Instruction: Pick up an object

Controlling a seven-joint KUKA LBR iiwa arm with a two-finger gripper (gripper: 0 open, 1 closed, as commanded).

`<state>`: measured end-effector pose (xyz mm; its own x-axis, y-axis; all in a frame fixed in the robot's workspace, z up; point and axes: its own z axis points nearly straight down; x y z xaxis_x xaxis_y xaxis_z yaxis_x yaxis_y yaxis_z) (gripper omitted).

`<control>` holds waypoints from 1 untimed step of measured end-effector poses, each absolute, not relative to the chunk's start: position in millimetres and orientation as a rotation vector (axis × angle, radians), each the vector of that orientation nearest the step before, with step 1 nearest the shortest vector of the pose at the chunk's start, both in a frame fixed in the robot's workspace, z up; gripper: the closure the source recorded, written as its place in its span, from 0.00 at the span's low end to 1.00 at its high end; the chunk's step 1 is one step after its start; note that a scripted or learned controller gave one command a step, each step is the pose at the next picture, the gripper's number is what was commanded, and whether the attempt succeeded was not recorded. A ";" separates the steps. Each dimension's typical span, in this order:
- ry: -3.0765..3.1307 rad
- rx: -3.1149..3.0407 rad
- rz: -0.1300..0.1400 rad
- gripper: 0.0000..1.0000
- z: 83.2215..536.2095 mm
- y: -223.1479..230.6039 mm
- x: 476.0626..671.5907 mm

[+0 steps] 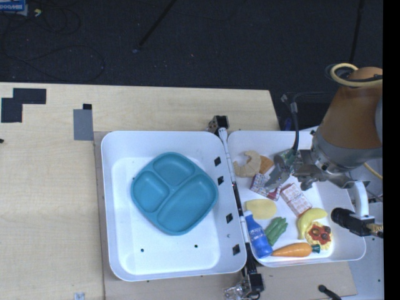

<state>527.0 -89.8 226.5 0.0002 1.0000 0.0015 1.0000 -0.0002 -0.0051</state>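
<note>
Seen from the fixed overhead camera, the tabletop (50, 186) carries two shallow white bins set edge to edge, which keeps every candidate object penned within the arm's reach. The left bin (119, 249) holds a blue divided plate (174, 192) lying flat near its middle. The right bin (350, 250) holds the clutter: a tan bread-like piece (252, 162) at the top, a small printed packet (260, 182) and another red-and-white packet (295, 199) below it, a pale yellow piece (260, 208), a blue bottle (257, 234), a green pod (275, 229), a carrot (292, 250) along the lower edge and a banana (310, 217) just beside a red-and-yellow toy (319, 234). The arm (350, 117) reaches in from the right and hangs its tool (284, 170) low over the upper middle of the right bin, close to the packets, probably because they lie nearest its approach. Whether the tool is wide or narrow cannot be told, and nothing can be seen gripped in it.
</note>
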 end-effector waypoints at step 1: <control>-2.220 -2.222 -0.005 0.00 90.5 -103.5 546.2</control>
